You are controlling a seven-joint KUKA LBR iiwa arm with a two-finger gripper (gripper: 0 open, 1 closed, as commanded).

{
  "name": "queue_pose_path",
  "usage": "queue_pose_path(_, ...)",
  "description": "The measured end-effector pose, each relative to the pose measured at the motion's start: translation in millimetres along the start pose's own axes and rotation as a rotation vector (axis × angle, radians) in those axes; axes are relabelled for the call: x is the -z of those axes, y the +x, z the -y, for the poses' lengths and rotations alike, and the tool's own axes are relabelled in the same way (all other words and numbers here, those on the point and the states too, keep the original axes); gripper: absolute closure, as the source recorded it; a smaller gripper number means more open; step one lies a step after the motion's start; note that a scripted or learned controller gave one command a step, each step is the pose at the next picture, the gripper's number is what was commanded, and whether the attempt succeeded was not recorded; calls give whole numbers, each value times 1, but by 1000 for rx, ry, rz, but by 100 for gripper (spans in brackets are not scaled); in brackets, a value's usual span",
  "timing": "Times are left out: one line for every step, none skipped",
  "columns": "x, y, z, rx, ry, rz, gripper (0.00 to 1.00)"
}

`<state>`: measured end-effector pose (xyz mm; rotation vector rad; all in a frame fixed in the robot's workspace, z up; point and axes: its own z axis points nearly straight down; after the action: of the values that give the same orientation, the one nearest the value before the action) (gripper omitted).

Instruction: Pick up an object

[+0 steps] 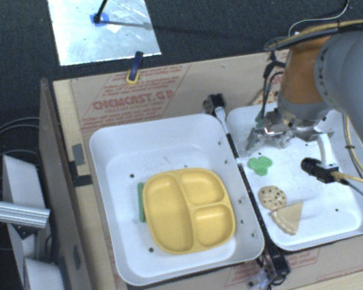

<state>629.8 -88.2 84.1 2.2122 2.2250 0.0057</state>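
Two shallow white bins sit side by side on the counter in the camera view. The left bin [109,209] carries a yellow divided plate [186,209] with a green strip [140,202] lying along its left edge. The right bin [332,211] holds three small things near its left wall: a green piece [261,164], a round cookie [272,196] below it, and a tan wedge [288,217] touching the cookie's lower edge.

The hand [268,134] hangs low over the upper left of the right bin, just above the green piece and near the dividing wall. Whether it is apart or together I cannot tell from this angle.

The green piece looks like the likeliest target. To take it well, the hand should centre over it, keep off the bin wall, and descend straight. The piece looks small and flat, so a shallow reach may miss it.
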Motion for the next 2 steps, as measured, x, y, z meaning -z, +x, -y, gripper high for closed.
queue_pose_path(0, 0, 12, -5, 5, 0, 0)
queue_pose_path(0, 3, 41, -5, 8, -1, 0)
